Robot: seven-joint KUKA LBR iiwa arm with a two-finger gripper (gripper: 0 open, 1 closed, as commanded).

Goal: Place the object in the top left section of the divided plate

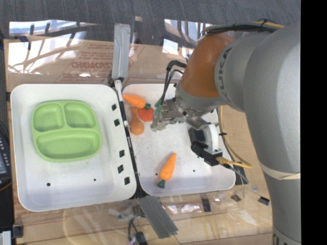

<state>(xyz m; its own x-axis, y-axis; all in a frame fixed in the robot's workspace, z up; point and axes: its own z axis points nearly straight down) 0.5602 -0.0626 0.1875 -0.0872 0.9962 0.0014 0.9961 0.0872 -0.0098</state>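
A loose carrot (168,169) is seen nearest, in the right bin (204,180), lying tilted. Farther back, the pincer (157,120) is lowered just right of a cluster of carrots (137,111) by the divider; its opening cannot be told. The green divided plate (66,129) is found well apart to the left, across the bin walls.

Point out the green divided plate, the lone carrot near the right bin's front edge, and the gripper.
green divided plate (66,146): camera view, bottom section.
lone carrot (168,167): camera view, orange body.
gripper (159,120): camera view, between fingertips.
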